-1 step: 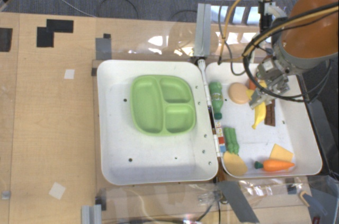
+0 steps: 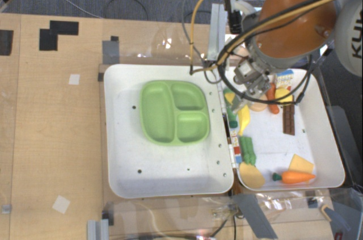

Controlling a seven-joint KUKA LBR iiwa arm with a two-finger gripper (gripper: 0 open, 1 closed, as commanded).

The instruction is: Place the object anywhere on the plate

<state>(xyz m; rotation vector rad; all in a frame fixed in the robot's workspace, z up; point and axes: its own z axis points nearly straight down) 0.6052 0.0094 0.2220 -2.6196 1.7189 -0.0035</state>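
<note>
A wooden bench (image 2: pixel 51 137) carries two shallow white bins side by side. The left bin (image 2: pixel 164 176) holds a green plate (image 2: pixel 173 112) with three compartments, lying a little toward the bin's far side; nothing lies on it.

The right bin (image 2: pixel 317 137) holds a scatter of toy food. Along its left edge a yellow banana-like piece (image 2: pixel 243 118) lies just above a green piece (image 2: pixel 247 149), and below that a tan rounded piece (image 2: pixel 252 175) sits in the near left corner. At the near edge lie an orange carrot (image 2: pixel 296 177) and, touching it from above, a yellow wedge (image 2: pixel 302 164). A brown bar (image 2: pixel 288 118) lies upright toward the bin's middle, with a small orange-red piece (image 2: pixel 273 100) just beside its top end.

The arm's orange band (image 2: pixel 295 17) hangs over the far part of the right bin. The claw (image 2: pixel 245 92) reaches down at the bin's far left corner, just above the yellow piece. Whether its fingers are apart or together I cannot tell, and no object shows between them.
</note>
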